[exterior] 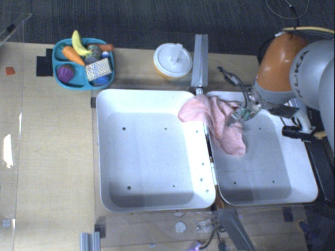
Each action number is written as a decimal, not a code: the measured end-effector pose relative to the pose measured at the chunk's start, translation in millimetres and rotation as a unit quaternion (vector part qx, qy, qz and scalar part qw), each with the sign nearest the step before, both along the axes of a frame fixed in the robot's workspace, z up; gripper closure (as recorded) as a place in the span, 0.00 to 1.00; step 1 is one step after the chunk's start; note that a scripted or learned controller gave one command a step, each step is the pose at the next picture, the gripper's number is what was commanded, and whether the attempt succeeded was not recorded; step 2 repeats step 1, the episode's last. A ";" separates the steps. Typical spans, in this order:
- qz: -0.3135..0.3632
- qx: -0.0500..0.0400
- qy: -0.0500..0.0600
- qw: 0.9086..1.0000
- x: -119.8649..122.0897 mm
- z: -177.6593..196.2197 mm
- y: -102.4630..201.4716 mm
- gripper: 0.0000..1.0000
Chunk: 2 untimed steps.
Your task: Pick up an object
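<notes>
A crumpled pink cloth [220, 123] is draped across the divide between the two shallow white bins, its left end lying in the far right corner of the left bin [149, 150] and its longer part hanging into the right bin [267, 171]. The two-finger gripper [236, 116] is seen at the cloth's right edge; whether its fingers are spread or pressed together cannot be told. A blue tray of toy food [81, 64] and a white lidded cup [172, 60] are placed on the bench beyond the bins.
</notes>
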State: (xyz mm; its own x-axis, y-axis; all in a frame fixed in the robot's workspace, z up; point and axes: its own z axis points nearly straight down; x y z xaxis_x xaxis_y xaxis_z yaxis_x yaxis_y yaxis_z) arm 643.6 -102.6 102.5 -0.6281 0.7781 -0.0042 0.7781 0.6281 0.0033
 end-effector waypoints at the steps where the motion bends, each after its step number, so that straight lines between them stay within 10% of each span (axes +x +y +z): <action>1: 0.054 -0.001 -0.005 0.999 6.6 91.1 2.0 1.00; 2: 0.054 -0.001 -0.005 0.999 6.6 91.1 2.0 1.00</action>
